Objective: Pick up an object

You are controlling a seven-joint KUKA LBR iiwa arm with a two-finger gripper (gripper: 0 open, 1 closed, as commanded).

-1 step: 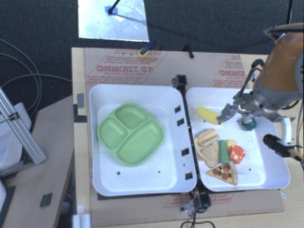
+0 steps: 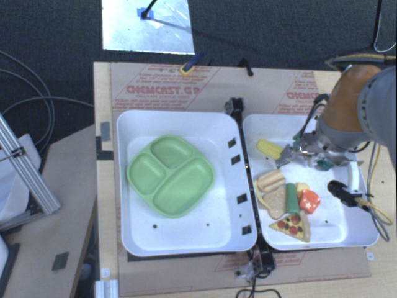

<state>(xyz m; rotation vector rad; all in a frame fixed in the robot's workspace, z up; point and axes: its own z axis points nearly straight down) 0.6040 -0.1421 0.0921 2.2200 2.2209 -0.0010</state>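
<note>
Gripper (image 2: 291,156) low in right bin (image 2: 356,234), right of frame, tip just beside yellow corn (image 2: 269,148); whether clenched or released cannot tell (too small). Toy food pile (image 2: 289,207) below it. Green plate (image 2: 170,176) in left bin (image 2: 133,238).

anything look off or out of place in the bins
Nothing looks spilled or damaged. The green divided plate lies flat but turned at an angle in the left bin. The toy food, including a pizza slice and a yellow piece, is loosely heaped in the right bin, below the gripper.
</note>
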